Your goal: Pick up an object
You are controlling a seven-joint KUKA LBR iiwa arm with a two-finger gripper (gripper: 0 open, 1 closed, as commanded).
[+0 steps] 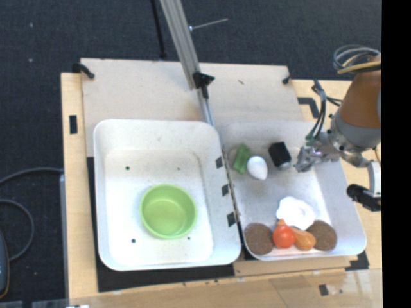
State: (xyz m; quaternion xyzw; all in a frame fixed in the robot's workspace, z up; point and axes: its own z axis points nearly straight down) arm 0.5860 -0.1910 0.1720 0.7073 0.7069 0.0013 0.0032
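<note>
Camera view: gripper (306,160) just beside black block (279,154)

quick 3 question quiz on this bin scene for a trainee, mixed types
1. True or false: the green bowl sits in the left bin.
2. Which thing lies nearest the gripper? A) black block B) red ball C) green bowl
3. Fill in: the white egg touches a ____ object on its left.

Key: 1 true; 2 A; 3 green
</note>
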